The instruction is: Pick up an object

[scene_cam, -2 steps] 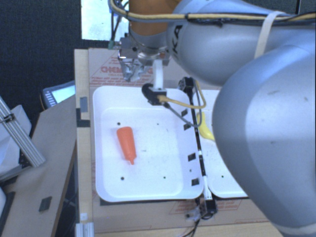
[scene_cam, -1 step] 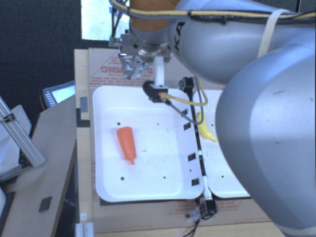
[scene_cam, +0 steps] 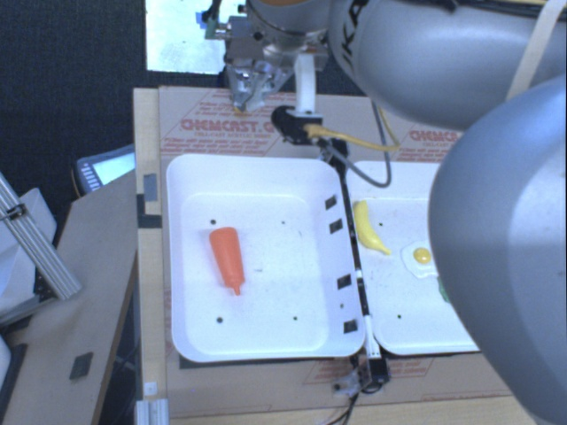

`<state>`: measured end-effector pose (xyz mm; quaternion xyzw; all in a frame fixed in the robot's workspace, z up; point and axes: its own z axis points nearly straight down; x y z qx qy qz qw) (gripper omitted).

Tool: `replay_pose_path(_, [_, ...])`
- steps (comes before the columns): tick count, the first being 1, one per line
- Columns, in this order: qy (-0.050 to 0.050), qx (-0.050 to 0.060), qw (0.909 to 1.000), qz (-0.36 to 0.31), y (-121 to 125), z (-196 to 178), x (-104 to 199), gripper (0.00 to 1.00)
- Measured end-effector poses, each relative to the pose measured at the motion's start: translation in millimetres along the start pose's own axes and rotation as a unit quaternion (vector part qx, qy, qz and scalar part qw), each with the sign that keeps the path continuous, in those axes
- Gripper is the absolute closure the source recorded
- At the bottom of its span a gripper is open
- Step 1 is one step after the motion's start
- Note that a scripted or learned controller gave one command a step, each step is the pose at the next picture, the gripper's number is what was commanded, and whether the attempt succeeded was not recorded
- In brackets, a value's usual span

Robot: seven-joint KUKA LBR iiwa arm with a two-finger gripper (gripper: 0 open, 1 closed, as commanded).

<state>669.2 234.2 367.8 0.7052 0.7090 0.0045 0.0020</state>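
Note:
An orange carrot [scene_cam: 227,258] lies in the left white bin [scene_cam: 186,175], left of its middle, pointing toward the front. A yellow banana [scene_cam: 368,228] and a fried egg [scene_cam: 421,258] lie in the right bin [scene_cam: 399,342]; a green thing shows at the arm's edge beside the egg. My gripper [scene_cam: 245,91] hangs high above the bench, over the cardboard behind the left bin's far edge, with nothing seen between its fingers. It is well away from the carrot.
The big grey arm covers the upper right and most of the right bin. A black divider with clips [scene_cam: 350,255] runs between the bins. A cable loops near the far corner of the bins. An aluminium rail stands at the left.

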Motion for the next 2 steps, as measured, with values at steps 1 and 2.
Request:
replay_pose_path(1, [-0.001, 0.003, 1.0000, 0.000, -0.6, 5.5, 0.1, 0.00])
replay_pose_path(2, [-0.001, 0.003, 1.0000, 0.000, -0.6, 5.5, 0.1, 0.00])
